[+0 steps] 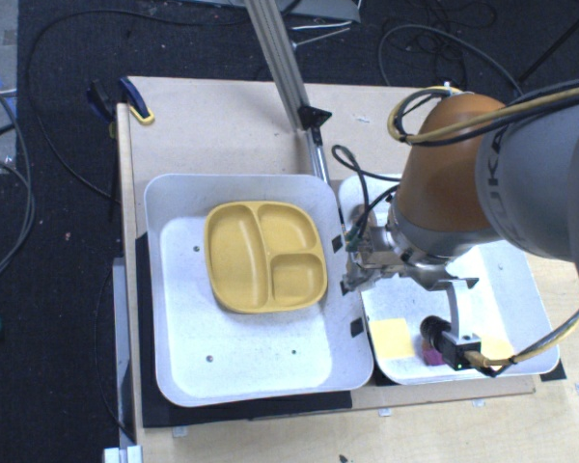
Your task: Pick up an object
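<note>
We see two white bins side by side on the bench (pixel 203 114). In the left bin (pixel 251 360) lies one yellow plate (pixel 266 256). It has round corners and three sections: one long one and two small ones. It sits toward 12 o'clock in its bin. Its 3 o'clock edge is close to the bin wall. There is lots of bare white floor at 6 o'clock, and a strip at 9 o'clock.

The one grey and orange arm (pixel 482 177) hangs over the right bin (pixel 521 287) and hides much of it. The gripper (pixel 367 263) is at the bin's 9 o'clock edge, near the plate's rim. We cannot tell if it is open or closed, or if it holds anything.

At 7 o'clock in the right bin lies one flat yellow square (pixel 390 339), with bare floor around it. At its 4 o'clock peeks one small purple thing (pixel 431 357), partly hidden. At 5 o'clock in the bin we see one more pale yellow bit (pixel 497 349).
</note>
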Robot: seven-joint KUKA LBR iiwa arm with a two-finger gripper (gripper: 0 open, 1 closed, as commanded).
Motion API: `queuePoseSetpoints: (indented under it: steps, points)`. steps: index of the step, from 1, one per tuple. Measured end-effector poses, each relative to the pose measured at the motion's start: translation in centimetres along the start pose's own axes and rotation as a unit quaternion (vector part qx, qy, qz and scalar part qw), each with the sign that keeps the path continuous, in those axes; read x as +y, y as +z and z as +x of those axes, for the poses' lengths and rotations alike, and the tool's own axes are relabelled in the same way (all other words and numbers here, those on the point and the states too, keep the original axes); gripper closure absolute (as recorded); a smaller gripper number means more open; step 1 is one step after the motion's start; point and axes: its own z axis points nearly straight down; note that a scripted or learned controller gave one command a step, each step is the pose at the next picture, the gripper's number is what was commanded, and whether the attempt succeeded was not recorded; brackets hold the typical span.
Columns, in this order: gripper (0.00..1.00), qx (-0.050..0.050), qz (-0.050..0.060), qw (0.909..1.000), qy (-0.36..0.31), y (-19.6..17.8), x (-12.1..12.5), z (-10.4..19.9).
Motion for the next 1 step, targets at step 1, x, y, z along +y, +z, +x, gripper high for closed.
queuePoseSetpoints:
  steps: [1]
  points:
    - [1.0,0.0,0.001,1.0,0.0,0.78,0.0,5.02]
